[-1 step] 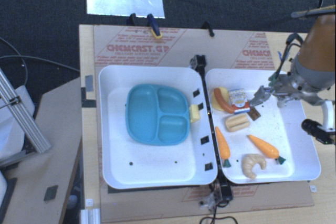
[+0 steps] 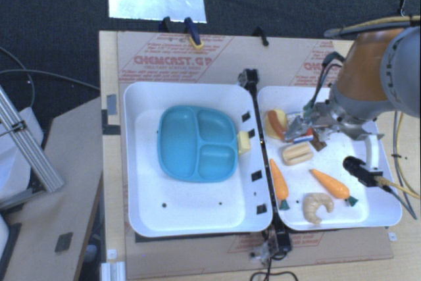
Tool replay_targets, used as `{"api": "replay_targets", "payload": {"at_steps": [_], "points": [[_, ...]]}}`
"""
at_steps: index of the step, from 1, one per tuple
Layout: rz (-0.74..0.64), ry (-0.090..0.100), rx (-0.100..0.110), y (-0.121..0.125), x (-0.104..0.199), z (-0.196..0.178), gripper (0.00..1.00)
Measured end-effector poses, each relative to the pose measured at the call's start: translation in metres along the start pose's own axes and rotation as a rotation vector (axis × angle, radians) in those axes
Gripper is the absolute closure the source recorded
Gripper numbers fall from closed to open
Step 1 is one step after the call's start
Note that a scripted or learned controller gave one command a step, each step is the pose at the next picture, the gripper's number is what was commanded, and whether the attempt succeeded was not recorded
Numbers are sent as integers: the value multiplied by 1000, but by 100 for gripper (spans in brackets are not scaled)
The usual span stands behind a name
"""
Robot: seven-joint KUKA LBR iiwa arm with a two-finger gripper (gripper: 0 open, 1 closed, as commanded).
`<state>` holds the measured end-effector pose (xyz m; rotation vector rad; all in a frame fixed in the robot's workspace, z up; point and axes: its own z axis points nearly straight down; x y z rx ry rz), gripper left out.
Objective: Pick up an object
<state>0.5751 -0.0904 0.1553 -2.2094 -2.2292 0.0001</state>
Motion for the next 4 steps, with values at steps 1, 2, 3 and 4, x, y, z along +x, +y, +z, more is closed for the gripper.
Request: {"api": "replay_targets", "payload": {"at_steps": [1, 2, 3, 4], "points": [[8, -2, -1, -4, 5, 62, 0], [10, -2, -5, -2, 5, 49, 100], [-1, 0, -22, -34, 68, -165, 100], [11, -2, 6, -64, 39, -64, 100]]}}
